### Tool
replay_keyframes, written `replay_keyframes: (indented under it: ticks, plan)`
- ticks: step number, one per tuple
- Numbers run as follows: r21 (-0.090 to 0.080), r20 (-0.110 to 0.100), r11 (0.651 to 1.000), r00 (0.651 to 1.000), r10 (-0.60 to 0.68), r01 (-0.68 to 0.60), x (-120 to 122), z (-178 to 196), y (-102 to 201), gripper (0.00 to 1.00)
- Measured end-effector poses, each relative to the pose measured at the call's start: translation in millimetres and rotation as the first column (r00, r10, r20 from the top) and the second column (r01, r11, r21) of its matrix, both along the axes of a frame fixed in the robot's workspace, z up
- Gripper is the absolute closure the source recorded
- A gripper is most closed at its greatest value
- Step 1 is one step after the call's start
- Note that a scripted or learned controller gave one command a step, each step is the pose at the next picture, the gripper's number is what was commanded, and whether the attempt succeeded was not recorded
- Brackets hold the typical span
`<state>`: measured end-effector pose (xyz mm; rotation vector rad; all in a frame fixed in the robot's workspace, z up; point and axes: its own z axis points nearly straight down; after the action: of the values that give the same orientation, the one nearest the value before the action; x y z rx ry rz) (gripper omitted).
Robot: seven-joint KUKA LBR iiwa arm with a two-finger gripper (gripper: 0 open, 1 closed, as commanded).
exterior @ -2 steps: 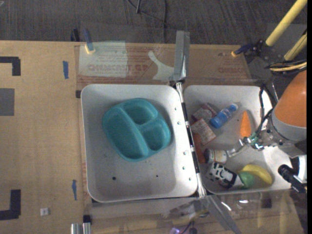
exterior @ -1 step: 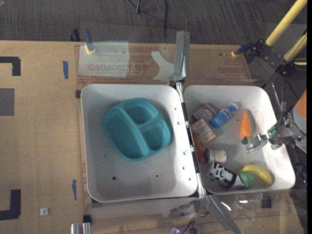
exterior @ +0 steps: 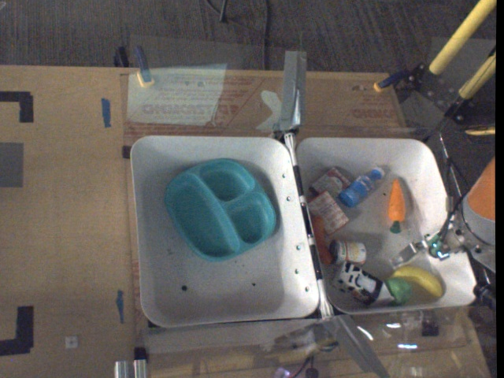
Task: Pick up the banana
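I see the left bin [exterior: 150, 235] holding a teal divided plate [exterior: 220, 208], lying flat near its middle. The metal divider [exterior: 293, 93] runs between the two bins. In the right bin [exterior: 425, 160], along its left side, I note two small packets [exterior: 329, 197], a can [exterior: 348, 251] below them and a black-and-white toy [exterior: 360, 283] at the lower edge. A blue bottle [exterior: 361, 187] lies tilted near the top, with a carrot [exterior: 397, 204] to its right, pointing down. The banana [exterior: 420, 281] lies in the bin's lower right corner, its left end touching a green item [exterior: 399, 290]. The gripper [exterior: 425, 248] sits just above the banana, apart from it and holding nothing; I cannot tell how it is set. The arm [exterior: 482, 203] enters from the right
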<state>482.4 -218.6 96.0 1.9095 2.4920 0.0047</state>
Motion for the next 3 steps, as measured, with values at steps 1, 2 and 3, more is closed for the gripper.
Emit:
replay_keyframes:
  ticks: [1,2,3]
  plan:
    - [0.004,0.001,1.000,1.000,0.019,-0.019,0.7,-6.8,0.1,0.00]
    - [0.004,0.002,1.000,1.000,0.019,-0.019,1.0,-6.9,0.0,0.00]
    - [-0.002,-0.001,0.995,0.995,0.096,-0.096,-1.8,101.2,97.8,0.00]
